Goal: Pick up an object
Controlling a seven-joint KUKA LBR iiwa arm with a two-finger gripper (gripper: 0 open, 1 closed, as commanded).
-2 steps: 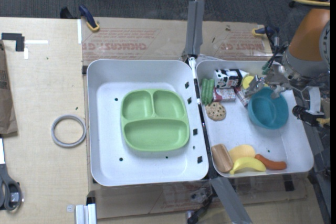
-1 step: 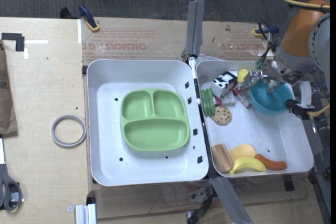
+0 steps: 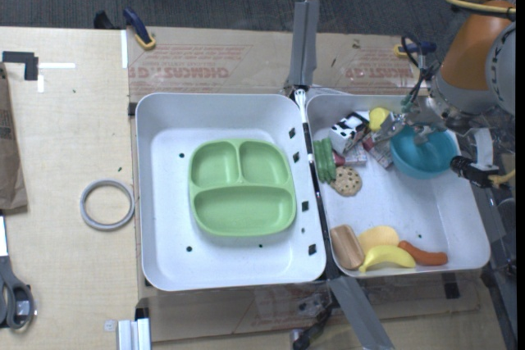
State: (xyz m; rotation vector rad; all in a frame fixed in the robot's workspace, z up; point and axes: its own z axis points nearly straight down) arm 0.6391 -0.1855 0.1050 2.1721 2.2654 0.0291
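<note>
The grey arm with its orange band reached in from the right, and its tool (image 3: 404,125) hung low over the back of the right white bin (image 3: 459,238); whether it was spread or closed could not be told. Just right of the tool, seemingly touching it, sat a round blue plastic bowl (image 3: 424,153), the nearest thing to grasp. To the tool's left lay a small yellow toy (image 3: 378,118) and a black-and-white die (image 3: 350,127). Farther forward rested a brown cookie (image 3: 348,181), then a yellow banana (image 3: 389,258) lying lengthwise across the front wall. The left white bin (image 3: 156,201) held a green divided tray (image 3: 242,187).
</note>
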